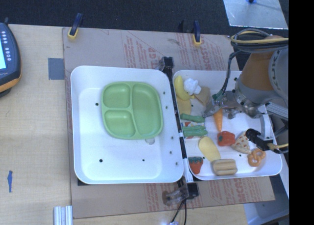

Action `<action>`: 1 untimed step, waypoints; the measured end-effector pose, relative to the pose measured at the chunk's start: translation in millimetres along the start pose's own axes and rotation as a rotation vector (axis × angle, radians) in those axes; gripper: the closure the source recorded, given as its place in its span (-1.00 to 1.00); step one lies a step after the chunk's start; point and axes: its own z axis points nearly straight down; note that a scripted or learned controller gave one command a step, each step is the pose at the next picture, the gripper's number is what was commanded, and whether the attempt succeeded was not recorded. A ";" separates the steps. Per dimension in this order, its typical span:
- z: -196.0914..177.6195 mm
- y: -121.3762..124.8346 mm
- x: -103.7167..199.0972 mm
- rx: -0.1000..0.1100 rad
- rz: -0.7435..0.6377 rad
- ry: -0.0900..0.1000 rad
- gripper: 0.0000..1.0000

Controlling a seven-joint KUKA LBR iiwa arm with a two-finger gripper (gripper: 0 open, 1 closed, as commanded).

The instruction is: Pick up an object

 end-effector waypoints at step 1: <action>-16.3 3.0 -1.1 -0.008 -0.002 -0.003 1.00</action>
